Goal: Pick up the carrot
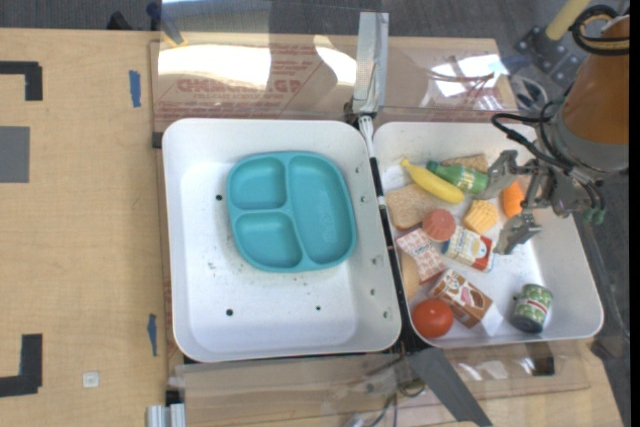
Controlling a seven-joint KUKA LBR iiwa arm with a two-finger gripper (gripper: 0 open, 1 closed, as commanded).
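Nearest to me, a tomato (432, 317) lies in the right bin (578, 267), below the carrot (512, 198). Beside the corn (483, 214), the gripper (522, 203) stands spread around the carrot, one finger each side. I judge it should close squarely before lifting.

Glossy white plastic bins (190, 315), matt teal plastic plate (292, 211) — smooth, plain cardboard bench (80, 215)

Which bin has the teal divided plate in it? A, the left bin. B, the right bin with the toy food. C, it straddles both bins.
A: the teal divided plate lies wholly inside the left bin, apart from the toy food in the right bin.
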